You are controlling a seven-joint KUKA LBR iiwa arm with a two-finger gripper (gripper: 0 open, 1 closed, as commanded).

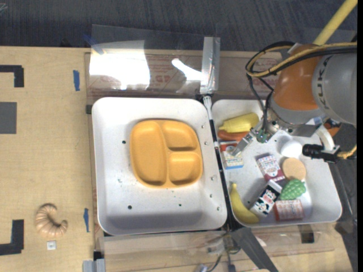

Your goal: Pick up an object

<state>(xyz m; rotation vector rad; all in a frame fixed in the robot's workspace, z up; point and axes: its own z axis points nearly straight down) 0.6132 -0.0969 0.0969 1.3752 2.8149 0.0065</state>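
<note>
So the arm is leaning in from the right over the right bin, and its gripper is down at the bin's upper left. I honestly can't tell if the gripper is spread or pinched from here; it's small and blurry at that angle. It sits right by a little card-like packet and just below a yellow toy with an orange piece under it.

The rest of that bin is a jumble: a banana along the lower left edge, a green strawberry-looking thing, a tan round disc, a pink box, a black-and-white packet and a reddish can.

The left bin has a yellow divided plate sitting in the middle. Off on the desk, lower left, there's a croissant.
</note>
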